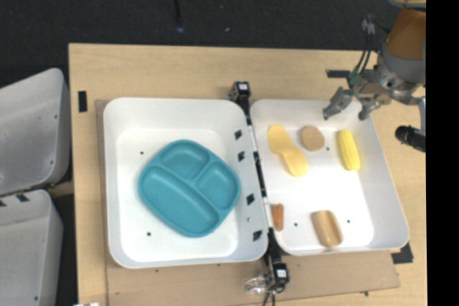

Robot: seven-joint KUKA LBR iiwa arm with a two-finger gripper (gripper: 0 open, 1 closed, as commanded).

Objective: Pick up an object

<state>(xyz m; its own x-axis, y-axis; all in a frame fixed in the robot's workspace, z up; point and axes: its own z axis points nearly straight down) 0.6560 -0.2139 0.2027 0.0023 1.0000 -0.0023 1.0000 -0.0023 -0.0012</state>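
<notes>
Tool (352, 105) hung spread, nothing pinched, above far edge of right bin (387, 215). Corn cob (348, 149) lay just nearer camera, long axis pointing back toward tool.

Seen from one fixed camera high above the desk (215, 61), looking down at a slant from moderate distance, taking in both white bins (115, 175) and dark floor beyond.
</notes>
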